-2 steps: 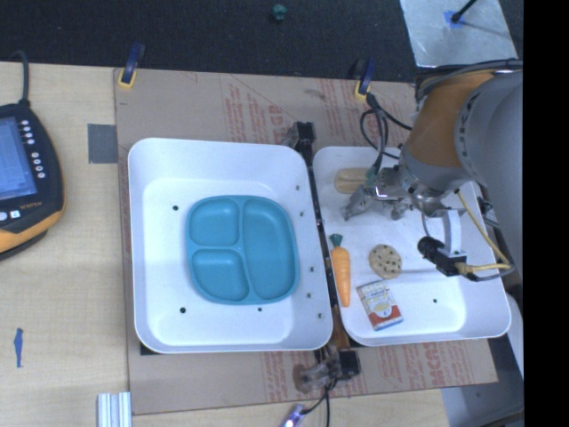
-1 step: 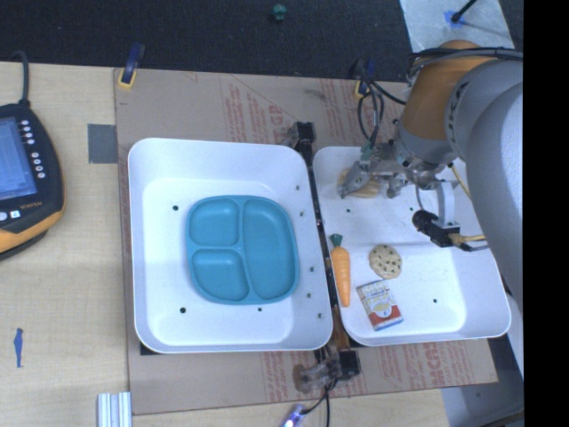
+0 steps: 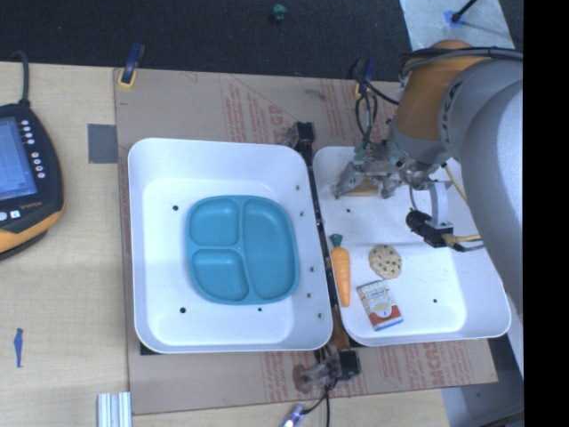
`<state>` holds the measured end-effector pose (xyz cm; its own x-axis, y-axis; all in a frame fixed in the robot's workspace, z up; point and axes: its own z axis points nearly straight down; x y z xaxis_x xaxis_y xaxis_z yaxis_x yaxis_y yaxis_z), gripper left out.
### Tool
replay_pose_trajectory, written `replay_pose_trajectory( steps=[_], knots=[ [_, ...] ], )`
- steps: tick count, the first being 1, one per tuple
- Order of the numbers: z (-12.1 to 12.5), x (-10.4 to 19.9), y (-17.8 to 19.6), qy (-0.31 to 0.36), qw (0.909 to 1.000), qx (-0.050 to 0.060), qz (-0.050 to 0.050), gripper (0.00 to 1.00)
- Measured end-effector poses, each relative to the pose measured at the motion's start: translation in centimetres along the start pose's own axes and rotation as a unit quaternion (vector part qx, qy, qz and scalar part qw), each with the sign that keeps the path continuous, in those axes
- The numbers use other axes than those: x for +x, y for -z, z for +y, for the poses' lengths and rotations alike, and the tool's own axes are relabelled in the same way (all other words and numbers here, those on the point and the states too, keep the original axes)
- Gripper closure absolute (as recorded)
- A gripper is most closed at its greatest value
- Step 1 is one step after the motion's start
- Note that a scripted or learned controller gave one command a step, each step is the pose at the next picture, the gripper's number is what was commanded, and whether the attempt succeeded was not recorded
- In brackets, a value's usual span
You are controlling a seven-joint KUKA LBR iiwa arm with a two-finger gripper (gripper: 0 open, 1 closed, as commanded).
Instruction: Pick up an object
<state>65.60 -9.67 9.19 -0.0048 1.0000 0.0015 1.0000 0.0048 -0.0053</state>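
Observation:
In the right bin [image 3: 444,318] lie an orange carrot with a green top [image 3: 340,274], a round cookie [image 3: 385,261] and a small red-and-white carton [image 3: 379,305]. My gripper [image 3: 364,181] hangs over the bin's far left part, above and apart from all three; the carrot is the nearest, a little in front of it. The fingers point down toward the bin floor with nothing seen between them. The grey arm with its orange band [image 3: 444,87] reaches in from the right and covers the bin's far right corner.
The left bin [image 3: 160,238] holds a blue sectioned plate [image 3: 242,249]. A teach pendant [image 3: 22,176] lies at the bench's left edge. A black cable part [image 3: 431,228] dangles over the right bin near the cookie. Clamps sit between the bins at the far and near ends.

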Motion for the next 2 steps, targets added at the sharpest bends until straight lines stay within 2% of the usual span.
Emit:
replay_pose_trajectory(
  steps=[2],
  knots=[
    [-0.02,0.42,0.00,0.001,1.0000,0.001,0.000,0.00]
  ],
)
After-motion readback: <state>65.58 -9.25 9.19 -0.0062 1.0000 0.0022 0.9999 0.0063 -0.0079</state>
